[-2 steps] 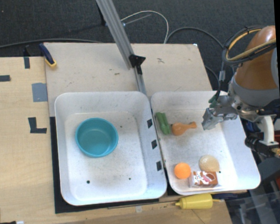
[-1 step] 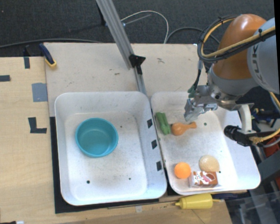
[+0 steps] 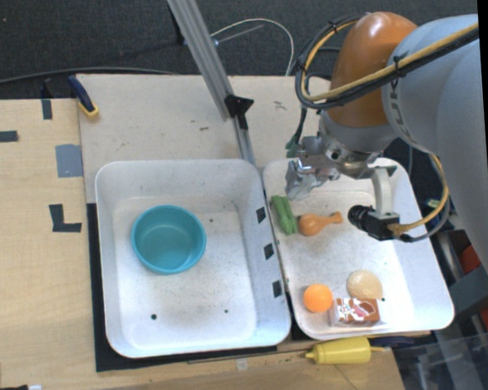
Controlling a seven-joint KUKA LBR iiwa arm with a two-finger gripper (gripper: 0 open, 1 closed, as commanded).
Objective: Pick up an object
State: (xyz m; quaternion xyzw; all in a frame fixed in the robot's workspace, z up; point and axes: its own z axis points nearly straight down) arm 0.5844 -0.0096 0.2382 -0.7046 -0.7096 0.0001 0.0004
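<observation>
The big grey robot arm with the orange band is reaching in from the right side and hanging over the far end of the right shallow white plastic bin. Its silver metal two-finger gripper is pointing down near the far left corner of that bin. I cannot tell how the gripper is set, because it is small and partly hidden under the wrist. Nothing is showing between its tips.

Just below the gripper, a long green plastic vegetable is lying by the left wall of the right bin. An orange pear-shaped toy with a thin neck is lying right beside it, touching or almost touching. Nearer the front, a small round orange ball is sitting close to a red and white little box. A pale tan round bun-like toy is resting just behind the box.

The left shallow white plastic bin is holding a round teal plastic bowl, standing upright toward its left side.

A yellow plastic bottle is lying on its side on the bench, just in front of the right bin. A small yellow and blue clip is sitting at the far left corner of the pale board behind the bins.
</observation>
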